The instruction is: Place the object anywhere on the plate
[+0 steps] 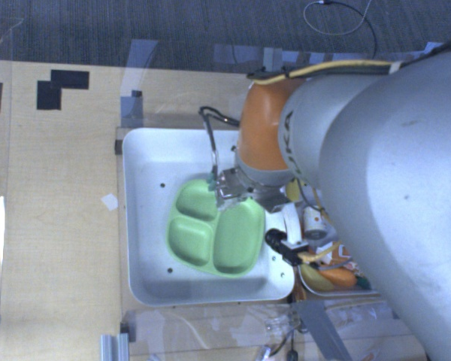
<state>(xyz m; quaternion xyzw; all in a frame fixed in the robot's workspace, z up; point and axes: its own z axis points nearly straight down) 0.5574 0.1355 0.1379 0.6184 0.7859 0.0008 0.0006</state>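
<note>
Can't tell tool (227, 190) state over green three-compartment plastic plate (214, 234); object unidentifiable among small clutter (327, 265) right, probably light, grip mid-body.

The grey arm (376, 164) reaches in from the right, its orange band (261, 130) angled downward above the wrist.

We see a green plate (214, 235) of smooth, slightly glossy plastic lying in a matt white plastic bin (146, 201). Around the bin, the bench (56, 201) looks like pale wood; above it, the arm (383, 171) shows smooth grey casing.
</note>
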